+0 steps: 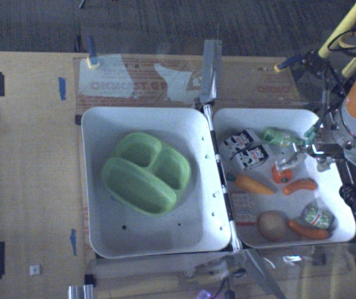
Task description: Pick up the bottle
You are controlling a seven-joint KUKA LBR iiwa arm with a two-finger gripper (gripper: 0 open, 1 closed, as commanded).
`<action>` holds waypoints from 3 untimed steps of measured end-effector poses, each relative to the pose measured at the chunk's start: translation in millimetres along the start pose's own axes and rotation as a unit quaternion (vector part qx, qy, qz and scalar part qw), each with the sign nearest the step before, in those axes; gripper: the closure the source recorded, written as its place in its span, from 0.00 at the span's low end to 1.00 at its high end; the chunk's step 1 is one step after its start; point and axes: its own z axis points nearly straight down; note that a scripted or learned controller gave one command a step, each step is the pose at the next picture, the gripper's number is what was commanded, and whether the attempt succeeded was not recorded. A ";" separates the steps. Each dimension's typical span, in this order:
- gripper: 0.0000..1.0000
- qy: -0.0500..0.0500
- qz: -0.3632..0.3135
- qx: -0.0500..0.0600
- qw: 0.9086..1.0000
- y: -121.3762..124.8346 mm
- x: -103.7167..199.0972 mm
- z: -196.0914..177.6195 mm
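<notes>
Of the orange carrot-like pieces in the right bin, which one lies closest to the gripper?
The short reddish-orange carrot piece, just below the gripper. The longer orange one lies further left, and the third sits near the bin's bottom edge.

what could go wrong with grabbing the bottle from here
1. The bottle lies on its side at the right bin's far wall, beside the milk cartons, so the gripper may catch those instead.
2. It looks smooth and rounded, so it could roll or slip away.

dim bluish light, soft focus throughout, faint glare on clear sheeting, weak shadows
</notes>
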 end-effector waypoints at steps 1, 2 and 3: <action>0.00 0.000 0.012 0.001 1.000 4.3 23.2 37.3; 0.00 -0.001 -0.048 -0.002 0.999 70.0 -38.7 23.3; 0.00 0.000 -0.052 0.000 0.999 88.7 -57.9 106.3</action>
